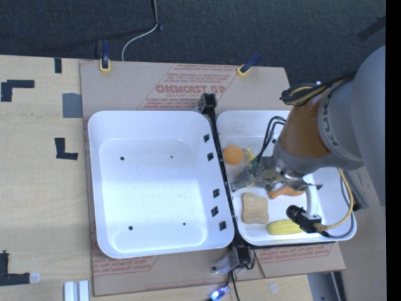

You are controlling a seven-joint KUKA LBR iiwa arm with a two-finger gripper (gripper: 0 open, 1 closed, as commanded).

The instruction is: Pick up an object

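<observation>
Grey arm (pixel 351 111) | gripper (pixel 266 175) grip unclear | round orange ball (pixel 233 155) | tan sponge (pixel 254 208)

Two bins side by side on the tabletop (pixel 37 168): left bin (pixel 150 180), right bin (pixel 250 121). In right bin: ball (pixel 232 155) at left; sponge block (pixel 254 208) nearer; corn cob (pixel 282 227) right of block. Arm (pixel 313 130) overhangs right bin.
</observation>
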